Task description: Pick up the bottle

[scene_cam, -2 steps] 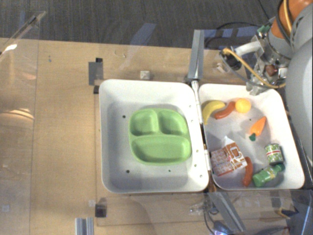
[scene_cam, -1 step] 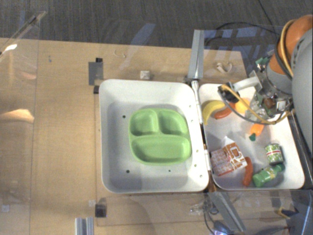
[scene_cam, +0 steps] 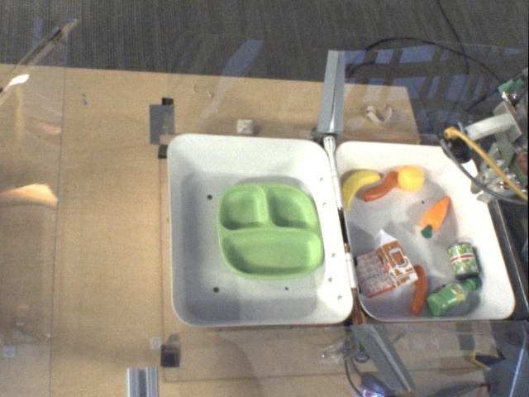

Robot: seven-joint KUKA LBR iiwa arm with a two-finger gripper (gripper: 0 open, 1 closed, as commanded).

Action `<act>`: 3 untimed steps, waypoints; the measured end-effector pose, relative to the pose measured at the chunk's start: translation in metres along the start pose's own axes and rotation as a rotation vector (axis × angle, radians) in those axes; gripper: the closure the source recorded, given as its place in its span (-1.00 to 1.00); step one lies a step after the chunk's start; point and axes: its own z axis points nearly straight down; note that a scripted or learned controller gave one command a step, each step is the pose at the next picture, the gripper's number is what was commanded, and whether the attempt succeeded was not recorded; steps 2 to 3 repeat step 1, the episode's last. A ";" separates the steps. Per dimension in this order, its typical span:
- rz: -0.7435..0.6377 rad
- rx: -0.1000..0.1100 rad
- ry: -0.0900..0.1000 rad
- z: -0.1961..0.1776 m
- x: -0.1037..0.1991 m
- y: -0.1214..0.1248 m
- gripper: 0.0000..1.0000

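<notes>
- The task looks barely begun: the bottle (scene_cam: 452, 297), a small green one lying on its side, rests in the near right corner of the right bin (scene_cam: 488, 222), with nothing gripping it.
- It lies just beside a green-labelled can (scene_cam: 463, 259) on its far side and a red sausage (scene_cam: 419, 289) on its left (a carton (scene_cam: 385, 270) sits further left).
- The arm's end (scene_cam: 500, 151) shows at the right edge of the view, over the far right rim of that bin and well apart from the bottle; reach, descent, grasp and lift all appear left to do.
- That end is cut off by the frame and tangled with a yellow cable (scene_cam: 479, 151), so I cannot tell how the jaws stand.
- The bottle's cap end is hard to make out against the bin wall.
- The left bin (scene_cam: 190, 222) holds a green divided plate (scene_cam: 269, 229); a banana (scene_cam: 357, 184), an orange fruit (scene_cam: 410, 177) and a carrot (scene_cam: 436, 215) lie toward the far side of the right bin.
- Reflections wash over the counter (scene_cam: 83, 222) on the left.
</notes>
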 end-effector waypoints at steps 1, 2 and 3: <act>-0.021 0.002 -0.005 0.125 0.061 -0.012 1.00; -0.021 0.002 -0.005 0.125 0.061 -0.012 1.00; -0.021 0.002 -0.005 0.125 0.061 -0.012 1.00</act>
